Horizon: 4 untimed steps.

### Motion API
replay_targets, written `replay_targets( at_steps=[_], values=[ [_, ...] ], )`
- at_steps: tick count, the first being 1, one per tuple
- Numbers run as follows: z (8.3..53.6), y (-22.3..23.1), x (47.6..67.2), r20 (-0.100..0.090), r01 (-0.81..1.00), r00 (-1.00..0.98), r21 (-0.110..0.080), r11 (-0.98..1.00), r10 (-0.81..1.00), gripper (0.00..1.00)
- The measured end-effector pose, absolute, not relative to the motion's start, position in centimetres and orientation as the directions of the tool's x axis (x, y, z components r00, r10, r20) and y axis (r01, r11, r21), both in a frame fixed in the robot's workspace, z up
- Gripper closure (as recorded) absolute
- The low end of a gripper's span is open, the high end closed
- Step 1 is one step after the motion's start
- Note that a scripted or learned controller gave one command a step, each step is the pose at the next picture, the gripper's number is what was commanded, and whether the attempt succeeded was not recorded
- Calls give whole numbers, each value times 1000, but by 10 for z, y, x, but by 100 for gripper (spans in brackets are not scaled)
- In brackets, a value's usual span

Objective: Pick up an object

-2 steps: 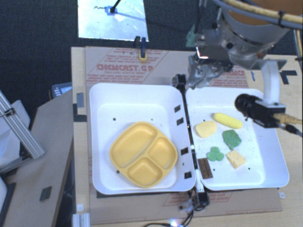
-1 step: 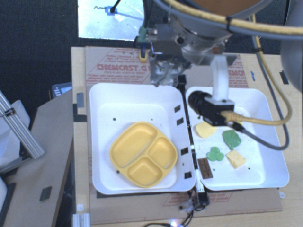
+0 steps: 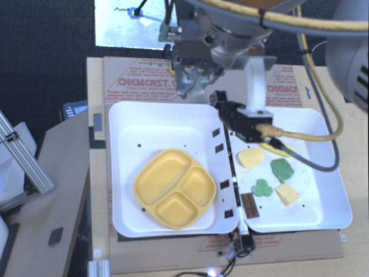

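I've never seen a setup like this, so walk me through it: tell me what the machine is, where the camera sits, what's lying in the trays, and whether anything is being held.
The grey shape with the orange band at the top is a robot arm; it reaches in from the right, and its gripper hangs above the far edge of the left bin. Whether its fingers are open or shut cannot be told here, and nothing shows between them.

The one camera is fixed above the bench, looking down at a slant.

Two shallow white bins sit side by side. The left bin holds a yellow divided plate. The right bin holds small toy-like pieces: a pale yellow piece, a green piece, a green clover-shaped piece, a yellow wedge and a brown block.
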<state>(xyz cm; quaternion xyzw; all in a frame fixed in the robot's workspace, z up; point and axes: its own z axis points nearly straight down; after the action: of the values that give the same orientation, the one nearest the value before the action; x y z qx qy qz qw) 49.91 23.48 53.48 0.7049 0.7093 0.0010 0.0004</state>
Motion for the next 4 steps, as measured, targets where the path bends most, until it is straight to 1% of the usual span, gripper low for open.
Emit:
replay_targets(
  at_steps=[1, 2, 3, 4],
  values=[
    [535, 162, 486, 0, 1000, 4, 1, -4, 1000, 100],
    [522, 81, 487, -1, 1000, 7, 1, -7, 1000, 100],
    [534, 191, 537, 3, 1000, -13, 3, 13, 1000, 100],
    [421, 228, 630, 0, 1000, -5, 1, 5, 1000, 100]
  ],
)
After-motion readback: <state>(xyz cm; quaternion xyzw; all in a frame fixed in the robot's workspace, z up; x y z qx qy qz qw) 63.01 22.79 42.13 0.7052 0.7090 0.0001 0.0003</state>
